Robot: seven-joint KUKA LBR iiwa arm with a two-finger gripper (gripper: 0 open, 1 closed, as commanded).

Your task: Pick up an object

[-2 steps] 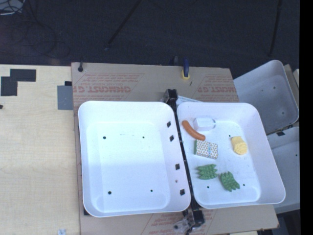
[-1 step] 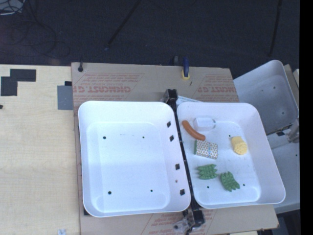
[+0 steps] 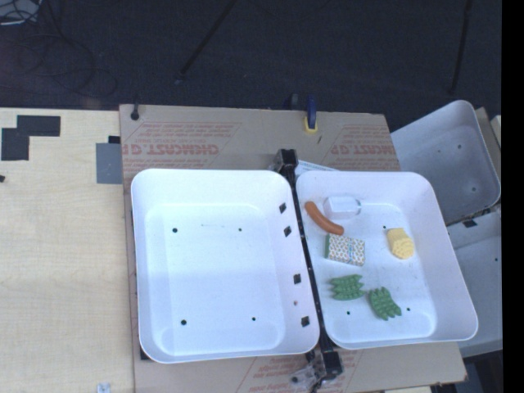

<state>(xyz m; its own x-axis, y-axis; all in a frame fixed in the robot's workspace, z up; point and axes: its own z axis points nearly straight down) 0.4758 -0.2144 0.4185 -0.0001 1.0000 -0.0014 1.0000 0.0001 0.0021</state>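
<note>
The right bin (image 3: 446, 244) holds several small items. An orange sausage-shaped piece (image 3: 323, 218) lies near its back left, touching a clear, pale cup-like item (image 3: 343, 206). Just in front of them sits a small patterned green and white block (image 3: 345, 250). A yellow ridged piece (image 3: 400, 243) rests toward the right side. Two green pea-pod-like pieces lie near the front: one (image 3: 346, 286) toward the left, the other (image 3: 383, 303) to its right.
The left bin (image 3: 147, 244) stands beside the right one, with black clips along the shared edge (image 3: 296, 278). Both rest on a cardboard sheet (image 3: 213, 142). A grey metal plate (image 3: 450, 154) juts out at the right. A blue and yellow clamp (image 3: 311, 115) sits at the back.
</note>
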